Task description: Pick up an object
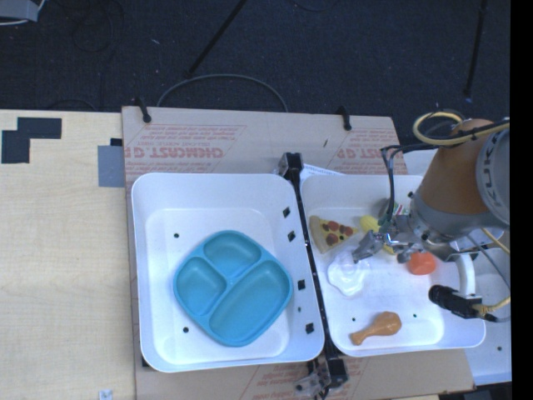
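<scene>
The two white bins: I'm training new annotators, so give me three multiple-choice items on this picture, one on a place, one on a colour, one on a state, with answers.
1. Where does the blue plate lie?
A. in the left bin
B. in the right bin
C. on the cardboard

2. What colour is the round thing beside the gripper?
A. green
B. orange
C. purple

3. How does the drumstick stand with the gripper?
A. held between its fingers
B. hanging from the arm
C. lying loose on the bin floor

Answers:
1 A, it fills the left bin's floor.
2 B, it reads clearly orange.
3 C, it rests near the front wall, apart from the gripper.
</scene>
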`<action>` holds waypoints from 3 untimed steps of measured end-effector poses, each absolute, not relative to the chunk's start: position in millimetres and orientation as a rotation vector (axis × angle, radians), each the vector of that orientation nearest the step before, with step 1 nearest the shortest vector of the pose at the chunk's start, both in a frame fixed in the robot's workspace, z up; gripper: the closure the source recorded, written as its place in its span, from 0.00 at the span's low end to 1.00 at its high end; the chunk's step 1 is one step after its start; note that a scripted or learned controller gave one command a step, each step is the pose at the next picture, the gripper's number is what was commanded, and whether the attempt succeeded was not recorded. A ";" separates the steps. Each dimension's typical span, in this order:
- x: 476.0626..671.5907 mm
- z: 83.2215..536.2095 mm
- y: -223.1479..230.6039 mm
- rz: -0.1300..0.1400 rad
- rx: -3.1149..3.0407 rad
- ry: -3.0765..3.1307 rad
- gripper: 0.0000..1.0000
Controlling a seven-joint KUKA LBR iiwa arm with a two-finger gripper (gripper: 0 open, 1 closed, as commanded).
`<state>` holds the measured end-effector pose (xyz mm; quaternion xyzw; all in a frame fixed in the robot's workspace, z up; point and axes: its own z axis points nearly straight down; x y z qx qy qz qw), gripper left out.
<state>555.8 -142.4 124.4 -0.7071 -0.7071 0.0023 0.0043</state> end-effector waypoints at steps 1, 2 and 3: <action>556.7 137.9 -144.4 0.004 -2.223 -2.212 1.00; 559.5 180.2 -144.3 -0.002 -2.221 -2.223 1.00; 566.8 227.9 -151.5 -0.002 -2.223 -2.223 1.00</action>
